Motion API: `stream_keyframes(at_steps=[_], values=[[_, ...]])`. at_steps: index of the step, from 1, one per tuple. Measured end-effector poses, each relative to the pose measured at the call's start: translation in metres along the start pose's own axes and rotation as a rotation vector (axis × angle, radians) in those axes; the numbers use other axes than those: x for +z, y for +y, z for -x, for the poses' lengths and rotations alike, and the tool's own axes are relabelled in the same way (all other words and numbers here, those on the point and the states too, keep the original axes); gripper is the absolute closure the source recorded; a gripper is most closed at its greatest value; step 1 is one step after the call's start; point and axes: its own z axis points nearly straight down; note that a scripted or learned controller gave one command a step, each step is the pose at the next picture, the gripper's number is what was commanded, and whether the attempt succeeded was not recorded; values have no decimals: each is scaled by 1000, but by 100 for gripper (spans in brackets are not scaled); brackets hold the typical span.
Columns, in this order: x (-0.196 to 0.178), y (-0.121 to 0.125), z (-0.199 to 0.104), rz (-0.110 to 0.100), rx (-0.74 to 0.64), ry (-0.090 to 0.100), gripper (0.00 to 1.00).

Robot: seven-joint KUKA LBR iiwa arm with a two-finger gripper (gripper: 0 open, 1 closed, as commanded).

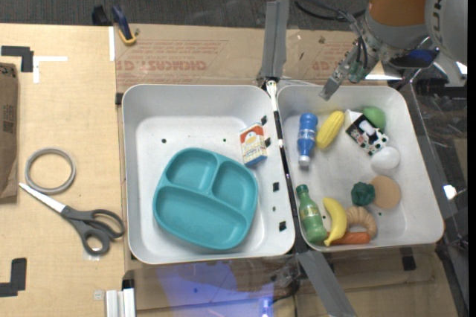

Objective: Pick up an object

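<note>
While the gripper [332, 85] hangs over the right bin's [416, 129] far-left corner, its jaws look narrow, prob. nothing between them; view's too small to be sure. Right bin: blue bottle [306, 135] & corn cob [330, 128] near far-left corner, green bottle [311, 214] and banana [336, 219] at near edge. Left bin [141, 114]: teal divided plate [205, 197] toward near edge, small carton [253, 144] by right wall. Scissors [78, 217] & tape roll [50, 170] on bench, left side.

I see a teal plastic divided plate [206, 198], a blue plastic bottle [306, 135], a yellow toy banana [336, 219], a black-and-white spotted cow-patterned block [367, 135], and grey-handled scissors [82, 221].
</note>
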Motion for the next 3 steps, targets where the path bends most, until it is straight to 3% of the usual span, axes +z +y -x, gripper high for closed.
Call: stream_keyframes(at_steps=[1,2,3], values=[[-2,32,-87,-6,605,4,100],[-71,-32,-14,-3,386,2,100],[41,11,-12,-3,270,5,100]])
